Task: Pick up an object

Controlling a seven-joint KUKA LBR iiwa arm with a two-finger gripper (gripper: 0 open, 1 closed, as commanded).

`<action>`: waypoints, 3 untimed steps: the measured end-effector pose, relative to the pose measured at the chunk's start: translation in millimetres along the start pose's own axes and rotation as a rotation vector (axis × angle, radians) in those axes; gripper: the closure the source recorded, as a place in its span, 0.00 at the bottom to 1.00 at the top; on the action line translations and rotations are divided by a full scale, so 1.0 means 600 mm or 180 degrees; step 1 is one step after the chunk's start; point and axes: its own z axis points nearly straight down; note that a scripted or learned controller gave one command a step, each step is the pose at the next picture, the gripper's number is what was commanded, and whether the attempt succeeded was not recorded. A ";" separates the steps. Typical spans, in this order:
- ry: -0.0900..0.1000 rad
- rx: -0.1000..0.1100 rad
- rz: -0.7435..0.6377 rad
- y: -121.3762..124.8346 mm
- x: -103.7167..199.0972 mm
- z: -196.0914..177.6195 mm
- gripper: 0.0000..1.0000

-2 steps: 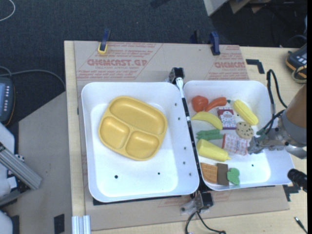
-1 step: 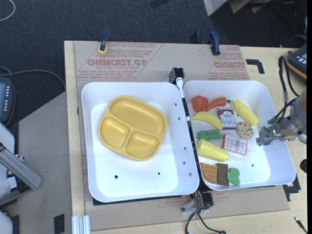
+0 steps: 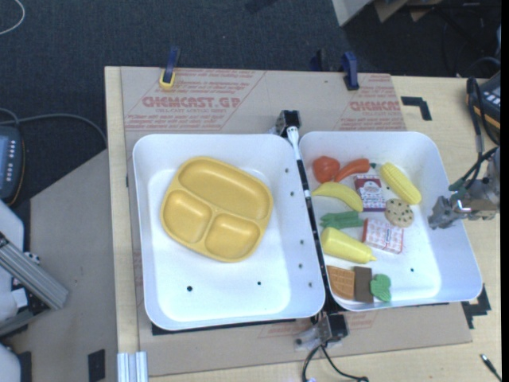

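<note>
Toy food (image 3: 362,217) crowds the right bin (image 3: 445,269); the gripper (image 3: 445,212) hangs over its right rim, gripping nothing, its opening impossible to judge.

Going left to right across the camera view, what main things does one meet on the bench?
Left bin → yellow divided plate → banana → cookie → gripper at the right bin's right rim.
</note>
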 end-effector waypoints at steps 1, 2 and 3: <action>0.0018 0.0018 -0.0018 -0.002 0.094 -0.016 1.00; 0.0018 0.0020 -0.0019 0.000 0.183 -0.025 1.00; 0.0018 0.0023 -0.0018 0.003 0.269 -0.023 1.00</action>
